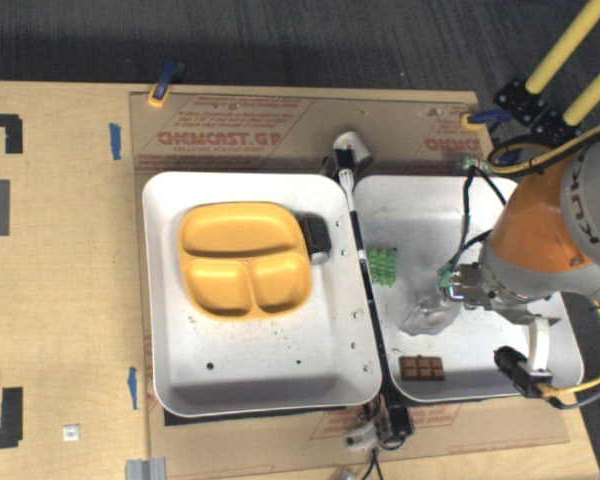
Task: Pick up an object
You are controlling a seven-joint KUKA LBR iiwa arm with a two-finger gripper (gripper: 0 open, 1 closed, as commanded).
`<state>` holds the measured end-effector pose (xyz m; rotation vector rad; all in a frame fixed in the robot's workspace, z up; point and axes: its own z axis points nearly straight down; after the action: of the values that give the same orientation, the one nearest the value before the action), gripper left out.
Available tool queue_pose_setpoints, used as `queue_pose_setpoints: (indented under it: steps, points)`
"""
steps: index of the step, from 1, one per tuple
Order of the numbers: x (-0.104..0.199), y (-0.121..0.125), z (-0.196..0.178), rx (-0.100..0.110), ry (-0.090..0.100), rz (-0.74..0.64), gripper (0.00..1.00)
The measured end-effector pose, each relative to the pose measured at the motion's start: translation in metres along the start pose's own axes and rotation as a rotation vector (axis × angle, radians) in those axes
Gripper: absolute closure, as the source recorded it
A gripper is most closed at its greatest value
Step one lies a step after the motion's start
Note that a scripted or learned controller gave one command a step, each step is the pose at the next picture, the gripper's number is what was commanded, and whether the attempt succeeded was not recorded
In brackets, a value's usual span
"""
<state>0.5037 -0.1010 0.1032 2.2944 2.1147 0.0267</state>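
In the right bin point(540, 208), a small green block point(382, 265) lies near the left wall. A brown, segmented piece point(421, 369) rests by the front wall. My gripper point(432, 311) is down in the middle of this bin, right of the green block and above the brown piece. Something pale and see-through sits at its tip, and I cannot tell what it is. The left bin point(240, 368) holds a yellow divided plate point(245, 258) with a small black object point(315, 236) at the plate's right edge.
The grey arm with its orange band point(540, 233) covers the right bin's right half. A black part with yellow cable point(525, 373) hangs near the front right corner. Both bins sit on a cardboard sheet point(230, 133). Yellow poles point(570, 38) stand at the back right.
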Motion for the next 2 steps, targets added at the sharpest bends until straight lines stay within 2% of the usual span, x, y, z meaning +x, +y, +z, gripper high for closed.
queue_pose_setpoints:
  steps: [1,2]
  points:
    - [-0.027,-0.021,-0.042,0.026,-0.002,0.227,1.0]
    - [-0.0269,-0.021,-0.042,0.026,-0.002,0.226,0.0]
